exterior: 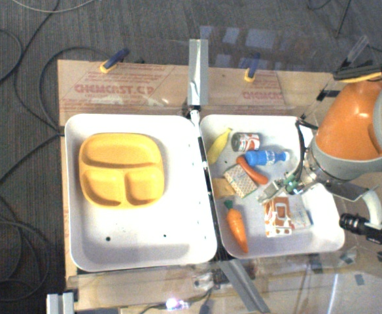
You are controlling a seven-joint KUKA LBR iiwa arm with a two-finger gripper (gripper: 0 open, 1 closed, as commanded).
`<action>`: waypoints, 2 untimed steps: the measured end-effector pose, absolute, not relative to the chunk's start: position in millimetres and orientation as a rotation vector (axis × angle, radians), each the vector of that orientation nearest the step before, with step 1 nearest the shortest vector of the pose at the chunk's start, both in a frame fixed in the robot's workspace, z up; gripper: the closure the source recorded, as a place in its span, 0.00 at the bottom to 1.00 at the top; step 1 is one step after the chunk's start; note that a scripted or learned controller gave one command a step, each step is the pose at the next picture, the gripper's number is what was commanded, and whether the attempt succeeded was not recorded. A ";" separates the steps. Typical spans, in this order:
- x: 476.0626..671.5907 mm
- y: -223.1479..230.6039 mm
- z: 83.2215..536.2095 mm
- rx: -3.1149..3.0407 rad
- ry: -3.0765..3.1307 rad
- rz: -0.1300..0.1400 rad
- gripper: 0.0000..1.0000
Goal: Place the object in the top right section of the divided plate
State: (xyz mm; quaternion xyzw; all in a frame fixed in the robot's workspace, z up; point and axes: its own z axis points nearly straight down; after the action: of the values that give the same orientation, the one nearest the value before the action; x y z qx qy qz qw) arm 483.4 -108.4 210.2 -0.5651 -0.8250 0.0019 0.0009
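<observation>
The yellow divided plate [121,169] lies in the left bin [138,241], with one wide section along its far side and two smaller ones nearer me. Nothing lies on the plate. My gripper [279,188] hangs low over the middle of the right bin [322,241], reaching in from the right under the orange band [354,123]. It is just above the top edge of a white and orange carton [281,216], with a blue bottle [264,157] and a red sausage-like toy [253,171] right beside it. Nothing can be made out in its grasp.
In the right bin also lie a banana [218,146], a small can [246,141], a waffle-patterned piece [240,180] and a carrot [237,227]. A ridge where the two bins meet [205,182] separates them. Cables trail on the floor at left.
</observation>
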 end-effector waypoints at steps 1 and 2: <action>529.8 -52.1 215.0 -1.735 -2.617 0.003 1.00; 483.0 -1.6 214.4 -1.805 -2.567 0.005 1.00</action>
State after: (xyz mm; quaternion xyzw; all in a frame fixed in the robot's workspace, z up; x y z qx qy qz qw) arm 483.0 -1.6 214.4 -0.5753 -0.8180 0.0016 0.0017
